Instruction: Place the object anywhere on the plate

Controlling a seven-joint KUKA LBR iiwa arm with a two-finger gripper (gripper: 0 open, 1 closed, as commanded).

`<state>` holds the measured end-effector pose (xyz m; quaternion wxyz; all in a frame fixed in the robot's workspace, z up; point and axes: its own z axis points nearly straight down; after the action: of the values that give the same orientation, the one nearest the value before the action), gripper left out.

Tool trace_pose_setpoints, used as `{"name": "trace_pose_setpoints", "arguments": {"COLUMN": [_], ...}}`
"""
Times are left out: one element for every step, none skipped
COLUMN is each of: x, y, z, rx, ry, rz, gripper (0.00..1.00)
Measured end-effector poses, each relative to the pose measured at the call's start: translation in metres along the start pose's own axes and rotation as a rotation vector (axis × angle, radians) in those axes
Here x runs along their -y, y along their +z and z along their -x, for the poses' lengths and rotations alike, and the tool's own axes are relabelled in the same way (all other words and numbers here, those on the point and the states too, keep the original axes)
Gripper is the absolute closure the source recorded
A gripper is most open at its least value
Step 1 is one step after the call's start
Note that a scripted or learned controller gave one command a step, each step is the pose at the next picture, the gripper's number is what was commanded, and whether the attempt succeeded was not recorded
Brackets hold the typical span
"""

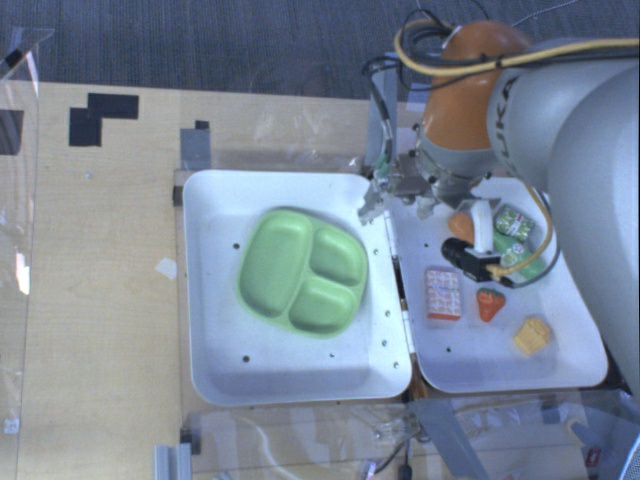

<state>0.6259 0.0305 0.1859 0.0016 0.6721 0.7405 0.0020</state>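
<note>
Plastic-looking box (443, 295) lies in right bin (480, 363), well apart from plate (300, 271); likely light, stiff, slick, so take it across long sides. Gripper (400, 196) near divider between bins; cannot tell its opening.

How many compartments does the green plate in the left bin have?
3: one long compartment along the plate's left side; two smaller on its right, one at the back, one in front. None seems hidden.

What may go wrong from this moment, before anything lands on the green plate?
The tool hangs above the rims where the left bin and right bin meet; lowering here, it may strike them. The strawberry lies close beside the red box, so a grab might push both.
</note>
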Motion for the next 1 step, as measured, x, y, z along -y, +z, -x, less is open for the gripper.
{"name": "trace_pose_setpoints", "arguments": {"x": [0.0558], "y": [0.0006], "z": [-0.0624], "rx": [-0.001], "ry": [0.238], "rz": [-0.004], "gripper": [0.00]}}
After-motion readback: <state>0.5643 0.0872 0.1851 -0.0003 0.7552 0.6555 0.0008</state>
